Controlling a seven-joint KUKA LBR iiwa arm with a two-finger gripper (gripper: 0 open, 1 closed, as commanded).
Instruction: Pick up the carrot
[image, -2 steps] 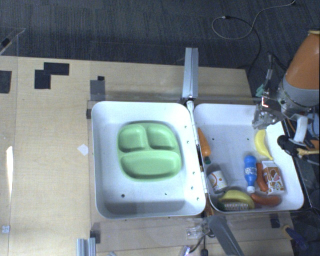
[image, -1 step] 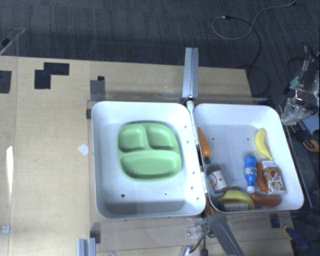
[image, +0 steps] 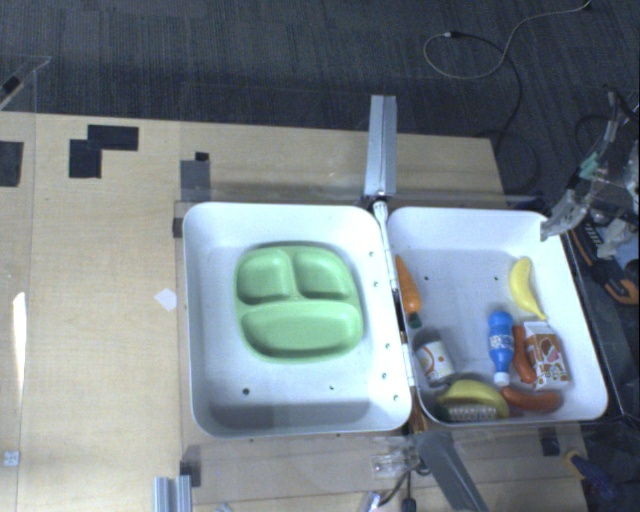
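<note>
The carrot (image: 406, 286) is orange with a dark green stub at its near end. It lies lengthwise against the left wall of the right bin (image: 470, 228). My gripper (image: 580, 200) hovers at the far right corner of that bin, over its rim, well away from the carrot. It looks small and blurred there, and nothing shows in its grasp.
The right bin also holds a yellow banana (image: 522, 285), a blue bottle (image: 499, 346), a juice carton (image: 546, 359), a small can (image: 433, 359), a second banana (image: 471, 392) and a red sausage (image: 532, 401). A green divided plate (image: 298, 300) sits in the left bin (image: 210, 330).
</note>
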